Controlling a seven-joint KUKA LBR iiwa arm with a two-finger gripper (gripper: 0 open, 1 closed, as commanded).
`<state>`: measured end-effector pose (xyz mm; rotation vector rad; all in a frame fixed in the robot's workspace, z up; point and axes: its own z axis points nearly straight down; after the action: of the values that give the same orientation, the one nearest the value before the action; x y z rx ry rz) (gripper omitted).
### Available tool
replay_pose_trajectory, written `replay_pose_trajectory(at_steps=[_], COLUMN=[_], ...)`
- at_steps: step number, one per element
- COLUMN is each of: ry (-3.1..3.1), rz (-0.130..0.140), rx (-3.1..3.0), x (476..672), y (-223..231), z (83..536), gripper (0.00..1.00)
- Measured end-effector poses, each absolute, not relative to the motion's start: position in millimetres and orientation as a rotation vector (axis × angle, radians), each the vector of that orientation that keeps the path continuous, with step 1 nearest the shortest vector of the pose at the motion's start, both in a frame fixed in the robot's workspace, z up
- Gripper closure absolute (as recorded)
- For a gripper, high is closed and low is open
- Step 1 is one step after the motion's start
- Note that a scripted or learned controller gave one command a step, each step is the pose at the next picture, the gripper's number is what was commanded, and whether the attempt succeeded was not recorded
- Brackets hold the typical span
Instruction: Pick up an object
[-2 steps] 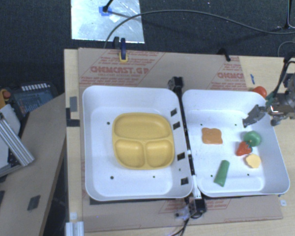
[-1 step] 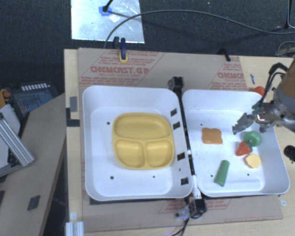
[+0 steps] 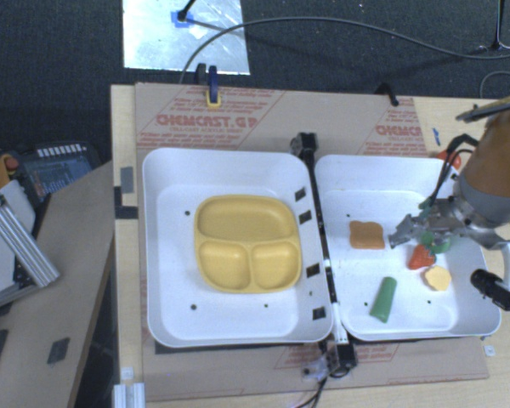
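The right bin (image 3: 357,325) holds an orange-brown toast-like piece (image 3: 367,235), a green cylinder (image 3: 383,299), a red piece (image 3: 421,257) and a yellow piece (image 3: 438,279). My gripper (image 3: 405,230) reaches in from the right and hovers just right of the toast piece, above and left of the red piece. Its fingers are small and blurred against the bin floor. I see nothing between them.
The left bin (image 3: 166,228) holds a yellow three-compartment plate (image 3: 246,241). A black divider with clips (image 3: 316,236) runs between the bins. The grey arm with its orange band (image 3: 501,155) covers the right bin's right side.
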<state>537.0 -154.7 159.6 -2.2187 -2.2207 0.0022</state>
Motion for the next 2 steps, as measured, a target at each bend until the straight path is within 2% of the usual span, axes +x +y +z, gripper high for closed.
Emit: replay_pose_trajectory(at_steps=[1, 2], ry=[-2.241, -2.242], rz=[-0.018, -0.020], rx=[-2.234, -2.232], x=[541.8, 542.5], y=[-161, -160], z=[108, 119], gripper=[0.00, 1.00])
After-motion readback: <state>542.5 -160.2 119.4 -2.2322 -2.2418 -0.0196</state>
